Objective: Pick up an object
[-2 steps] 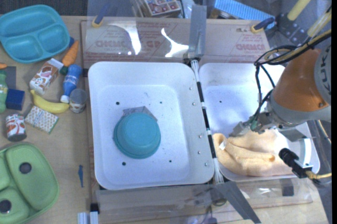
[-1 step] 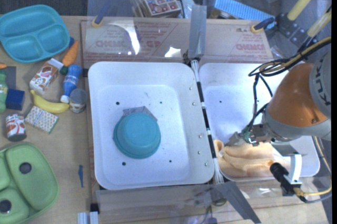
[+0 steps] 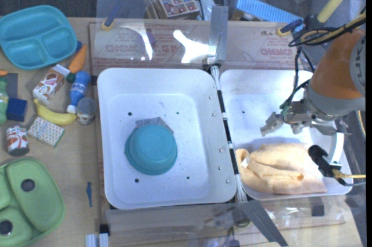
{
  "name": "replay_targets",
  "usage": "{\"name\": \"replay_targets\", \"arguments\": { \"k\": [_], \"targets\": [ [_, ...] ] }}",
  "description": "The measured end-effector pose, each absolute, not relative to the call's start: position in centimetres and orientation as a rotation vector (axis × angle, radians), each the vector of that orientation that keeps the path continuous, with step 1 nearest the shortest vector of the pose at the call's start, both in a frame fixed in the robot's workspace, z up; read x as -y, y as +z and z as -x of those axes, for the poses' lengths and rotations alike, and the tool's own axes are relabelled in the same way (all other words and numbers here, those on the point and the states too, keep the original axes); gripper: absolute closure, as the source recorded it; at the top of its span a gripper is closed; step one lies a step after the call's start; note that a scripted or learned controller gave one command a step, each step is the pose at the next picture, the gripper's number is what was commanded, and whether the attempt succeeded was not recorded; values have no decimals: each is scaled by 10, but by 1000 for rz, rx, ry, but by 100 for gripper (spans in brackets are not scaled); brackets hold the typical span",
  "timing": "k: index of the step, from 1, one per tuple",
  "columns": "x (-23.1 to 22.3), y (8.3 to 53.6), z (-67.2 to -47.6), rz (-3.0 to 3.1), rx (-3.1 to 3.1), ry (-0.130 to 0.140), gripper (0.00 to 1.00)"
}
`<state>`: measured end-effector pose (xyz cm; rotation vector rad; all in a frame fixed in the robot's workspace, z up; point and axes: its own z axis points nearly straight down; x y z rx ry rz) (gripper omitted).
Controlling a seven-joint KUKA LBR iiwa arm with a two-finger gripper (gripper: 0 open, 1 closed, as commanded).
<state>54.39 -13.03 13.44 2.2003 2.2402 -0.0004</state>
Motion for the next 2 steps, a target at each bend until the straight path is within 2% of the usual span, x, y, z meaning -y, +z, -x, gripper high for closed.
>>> {"name": "replay_targets", "arguments": {
  "k": [1, 2],
  "targets": [
    [144, 144, -486, -1980, -2442, 0, 0],
    [138, 91, -520, -1860, -2522, 6, 0]
  ]
}}
